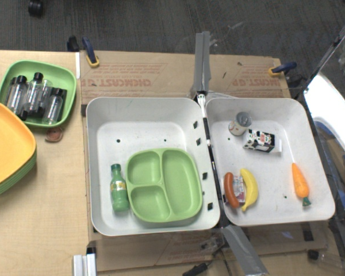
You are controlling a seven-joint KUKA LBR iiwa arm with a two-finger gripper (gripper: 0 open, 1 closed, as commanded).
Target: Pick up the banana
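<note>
The banana (250,188) lies untouched in the right bin (316,154), hot dog (232,190) alongside, so the pick is all ahead; jaw state can't be told.

Even, fairly bright overhead light leaves soft short shadows inside the white bins (103,125), a blown-out glare patch at the right edge, and slightly soft, grainy detail throughout.

- The bench (40,211) is pale wood, with brown cardboard (144,76) over its middle and right.
- Two white bins (98,154) sit side by side on the cardboard.
- Near the left edge lie stacked orange plates (6,148) and a green tray (37,94) of bottles.
</note>
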